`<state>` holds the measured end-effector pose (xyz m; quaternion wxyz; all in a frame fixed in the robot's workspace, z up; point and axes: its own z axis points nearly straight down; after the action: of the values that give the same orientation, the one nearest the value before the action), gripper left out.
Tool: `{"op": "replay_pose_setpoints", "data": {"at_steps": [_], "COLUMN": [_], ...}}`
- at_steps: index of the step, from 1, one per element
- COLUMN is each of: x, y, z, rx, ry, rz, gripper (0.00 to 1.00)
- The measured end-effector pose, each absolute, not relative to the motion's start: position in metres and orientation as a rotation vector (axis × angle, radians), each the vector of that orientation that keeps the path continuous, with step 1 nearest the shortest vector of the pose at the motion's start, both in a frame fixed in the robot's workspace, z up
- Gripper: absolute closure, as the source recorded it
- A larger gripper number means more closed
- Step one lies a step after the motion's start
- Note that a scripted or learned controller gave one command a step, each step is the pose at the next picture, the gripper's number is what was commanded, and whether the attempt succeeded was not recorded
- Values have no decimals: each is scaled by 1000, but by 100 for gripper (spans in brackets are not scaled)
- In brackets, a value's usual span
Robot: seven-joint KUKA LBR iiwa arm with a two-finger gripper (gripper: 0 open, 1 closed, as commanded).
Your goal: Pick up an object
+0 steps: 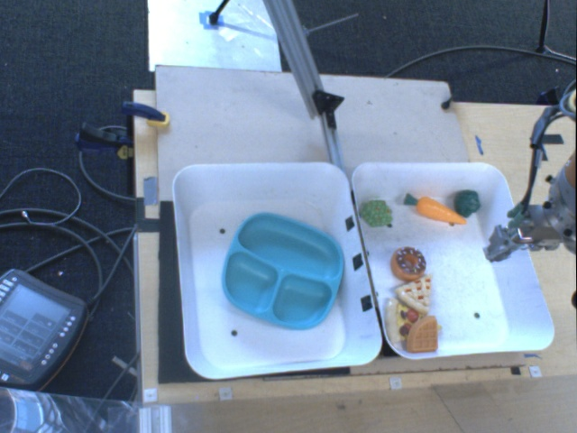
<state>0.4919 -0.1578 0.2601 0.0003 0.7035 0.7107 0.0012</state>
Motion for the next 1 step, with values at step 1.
{"op": "replay_pose_setpoints", "data": {"at_steps": [1], "x": [504], "y": [-98], "z": [264], "rx": [2206], "ry": [2235], "rz": [6], "gripper": [100]}}
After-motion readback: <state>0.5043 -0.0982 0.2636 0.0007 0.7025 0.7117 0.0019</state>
